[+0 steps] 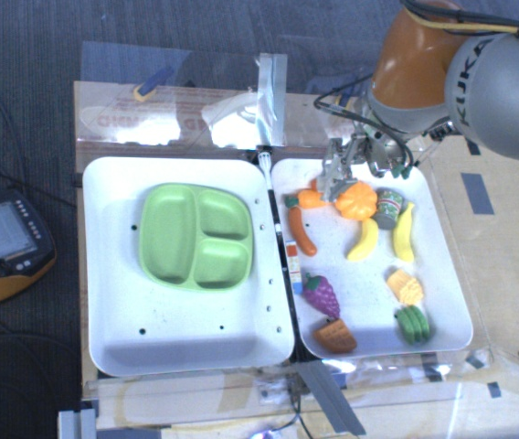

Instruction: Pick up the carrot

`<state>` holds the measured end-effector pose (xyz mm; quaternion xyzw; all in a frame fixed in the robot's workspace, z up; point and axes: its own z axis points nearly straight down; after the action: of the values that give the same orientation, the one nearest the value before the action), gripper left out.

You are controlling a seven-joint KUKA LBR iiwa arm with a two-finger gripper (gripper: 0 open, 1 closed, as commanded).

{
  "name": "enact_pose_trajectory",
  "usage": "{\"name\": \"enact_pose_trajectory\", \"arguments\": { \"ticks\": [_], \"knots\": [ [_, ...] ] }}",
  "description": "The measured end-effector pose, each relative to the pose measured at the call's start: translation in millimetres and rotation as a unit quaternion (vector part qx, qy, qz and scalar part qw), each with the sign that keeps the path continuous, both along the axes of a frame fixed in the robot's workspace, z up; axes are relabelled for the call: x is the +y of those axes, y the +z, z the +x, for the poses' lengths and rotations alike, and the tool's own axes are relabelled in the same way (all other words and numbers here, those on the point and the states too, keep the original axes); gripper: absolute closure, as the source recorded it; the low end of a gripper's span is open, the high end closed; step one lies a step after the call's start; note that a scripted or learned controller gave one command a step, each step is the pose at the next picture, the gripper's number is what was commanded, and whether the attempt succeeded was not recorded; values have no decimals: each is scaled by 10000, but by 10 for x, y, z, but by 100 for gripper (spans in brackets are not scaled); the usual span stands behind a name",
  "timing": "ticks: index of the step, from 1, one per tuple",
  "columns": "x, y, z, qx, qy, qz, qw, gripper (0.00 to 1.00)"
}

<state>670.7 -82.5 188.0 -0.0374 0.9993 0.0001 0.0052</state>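
While the gripper (pixel 337 174) hangs over the top of the right bin (pixel 451 286), I honestly can't tell what state it's in, too much clutter up there. The carrot (pixel 300 228) lies near that bin's left wall, green top toward the back, with a small orange piece (pixel 312 199) just beside its top and an orange pepper (pixel 357 200) close by. My guess for a clean grab: shift left and come down across the carrot's middle, staying clear of the wall. Readable writing: "KUKA" lettering on the grey arm (pixel 488 80). The can (pixel 389 208) label is too blurry.
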Motion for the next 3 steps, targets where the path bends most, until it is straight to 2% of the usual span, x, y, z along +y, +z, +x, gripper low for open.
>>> {"name": "enact_pose_trajectory", "arguments": {
  "ticks": [1, 2, 3],
  "knots": [
    [-705, 598, -9, 6, 656, -20, 9978, 100],
    [-688, 572, -13, 27, 667, -11, 9978, 0],
    [-256, -911, -107, 58, 1838, -2, 9829, 0]
  ]
}}
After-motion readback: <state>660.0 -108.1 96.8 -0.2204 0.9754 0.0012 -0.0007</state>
